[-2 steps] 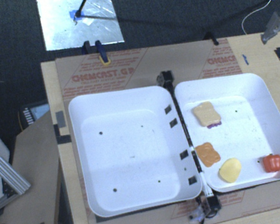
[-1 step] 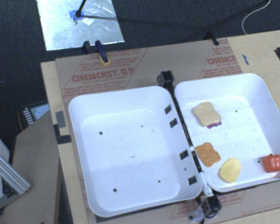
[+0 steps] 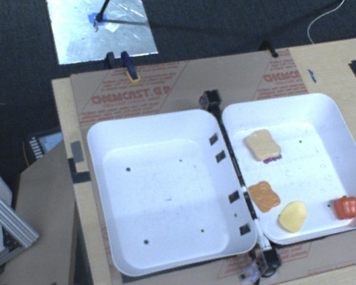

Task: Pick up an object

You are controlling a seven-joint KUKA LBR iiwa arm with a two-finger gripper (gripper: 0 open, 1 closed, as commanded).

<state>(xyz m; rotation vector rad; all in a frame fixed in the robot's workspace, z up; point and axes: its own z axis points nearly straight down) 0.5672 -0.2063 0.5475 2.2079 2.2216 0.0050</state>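
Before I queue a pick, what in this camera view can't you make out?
- Flat orange piece, camera view: lies against the right white bin's left wall; too blurred to tell if they touch.
- Tan slab with a purple underside: too small to identify.
- Small red object with a green top: shape too blurred to identify.
- Pale yellow rounded lump: surface detail lost.

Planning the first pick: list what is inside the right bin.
The right bin holds four items: a tan sandwich, an orange piece, a yellow piece and a red pepper. Their undersides are hidden.
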